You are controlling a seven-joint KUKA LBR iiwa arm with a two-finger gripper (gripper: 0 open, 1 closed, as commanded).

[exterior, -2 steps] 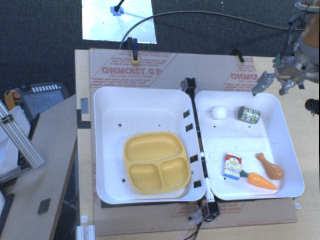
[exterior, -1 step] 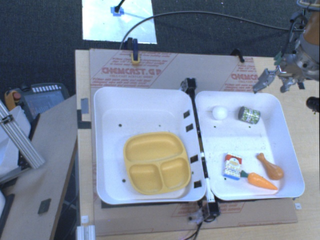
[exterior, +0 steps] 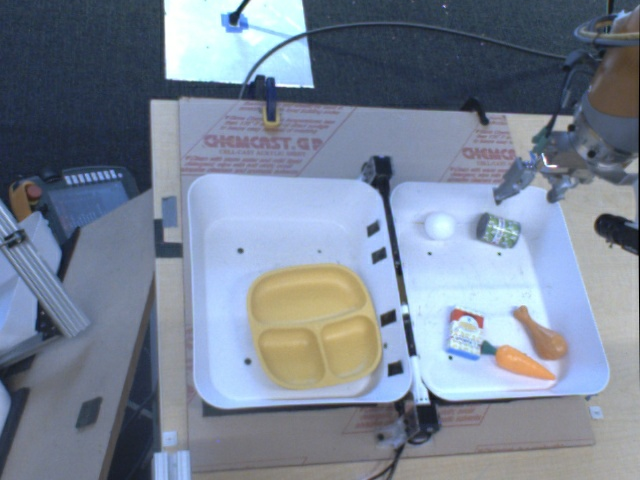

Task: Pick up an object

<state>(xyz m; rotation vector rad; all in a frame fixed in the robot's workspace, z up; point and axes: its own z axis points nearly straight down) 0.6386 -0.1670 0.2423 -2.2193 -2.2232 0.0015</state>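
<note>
The right bin (exterior: 575, 268) holds a white ball (exterior: 438, 226), a small green can (exterior: 498, 230) lying on its side, a red-and-blue carton (exterior: 465, 333), an orange carrot (exterior: 522, 362) and a tan drumstick (exterior: 541, 334). My gripper (exterior: 534, 184) hangs at the bin's far right corner, above and to the right of the green can. Its two fingers (exterior: 510, 187) are spread apart with nothing between them.
The left bin (exterior: 215, 268) holds a yellow three-compartment tray (exterior: 314, 324). A black hinge strip (exterior: 392, 278) runs between the bins. A cable (exterior: 400, 30) arcs across the dark floor behind the bench. A grey device (exterior: 85, 194) sits at far left.
</note>
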